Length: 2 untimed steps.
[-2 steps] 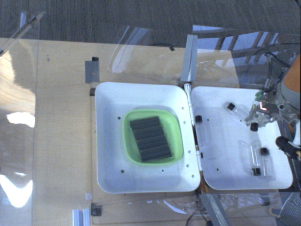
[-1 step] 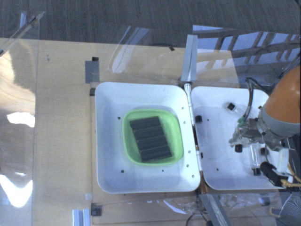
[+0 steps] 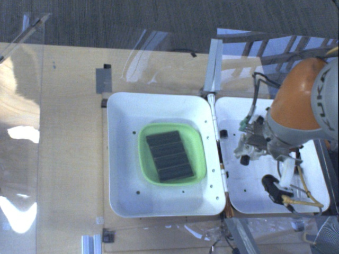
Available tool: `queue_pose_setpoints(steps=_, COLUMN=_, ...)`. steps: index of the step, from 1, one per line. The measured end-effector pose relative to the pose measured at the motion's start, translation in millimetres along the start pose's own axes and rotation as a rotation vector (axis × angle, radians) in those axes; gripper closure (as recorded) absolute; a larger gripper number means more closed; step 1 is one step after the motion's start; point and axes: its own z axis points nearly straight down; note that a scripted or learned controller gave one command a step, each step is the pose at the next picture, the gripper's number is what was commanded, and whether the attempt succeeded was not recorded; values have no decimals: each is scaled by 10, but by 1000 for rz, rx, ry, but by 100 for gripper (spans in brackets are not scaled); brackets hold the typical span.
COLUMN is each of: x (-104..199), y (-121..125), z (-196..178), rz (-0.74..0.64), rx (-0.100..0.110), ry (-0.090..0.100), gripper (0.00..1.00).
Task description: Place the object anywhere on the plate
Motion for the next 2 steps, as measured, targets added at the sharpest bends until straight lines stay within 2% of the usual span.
queue_pose_setpoints(steps=1, x=934, y=386, z=307, rz=-240, rx=3, ry=0, gripper=100)
queue_pose_setpoints(steps=2, x=934, y=387, z=305, rz=-240, rx=2, ry=0, gripper=0)
